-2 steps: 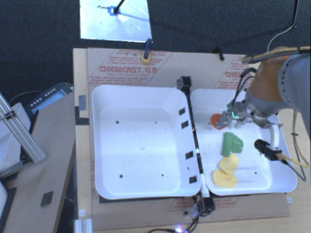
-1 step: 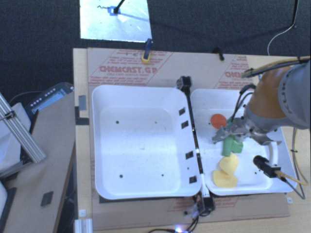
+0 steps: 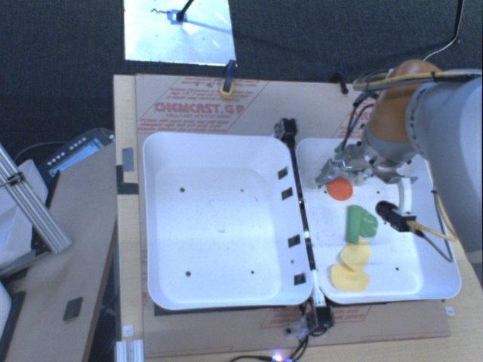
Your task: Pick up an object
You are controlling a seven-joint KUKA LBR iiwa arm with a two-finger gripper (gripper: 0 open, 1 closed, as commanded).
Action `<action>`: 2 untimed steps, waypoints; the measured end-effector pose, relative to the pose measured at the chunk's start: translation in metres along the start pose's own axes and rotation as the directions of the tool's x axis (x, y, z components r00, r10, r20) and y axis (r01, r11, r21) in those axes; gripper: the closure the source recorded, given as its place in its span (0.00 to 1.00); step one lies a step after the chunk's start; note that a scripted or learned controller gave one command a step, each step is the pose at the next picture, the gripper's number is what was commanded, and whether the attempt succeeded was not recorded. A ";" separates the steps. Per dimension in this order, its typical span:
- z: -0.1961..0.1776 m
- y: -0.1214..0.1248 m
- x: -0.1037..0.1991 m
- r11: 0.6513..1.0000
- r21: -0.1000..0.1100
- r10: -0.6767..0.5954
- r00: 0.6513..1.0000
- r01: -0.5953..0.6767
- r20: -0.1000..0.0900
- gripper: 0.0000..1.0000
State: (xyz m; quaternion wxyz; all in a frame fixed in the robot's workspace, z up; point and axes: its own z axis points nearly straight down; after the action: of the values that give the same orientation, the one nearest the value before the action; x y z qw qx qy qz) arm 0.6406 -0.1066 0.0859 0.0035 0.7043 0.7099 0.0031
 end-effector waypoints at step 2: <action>-0.010 -0.019 -0.023 1.000 0.005 0.004 1.000 -0.004 0.001 1.00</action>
State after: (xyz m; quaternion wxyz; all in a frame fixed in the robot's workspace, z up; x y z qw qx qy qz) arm 0.6216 -0.1296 0.0959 0.0019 0.7057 0.7085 0.0011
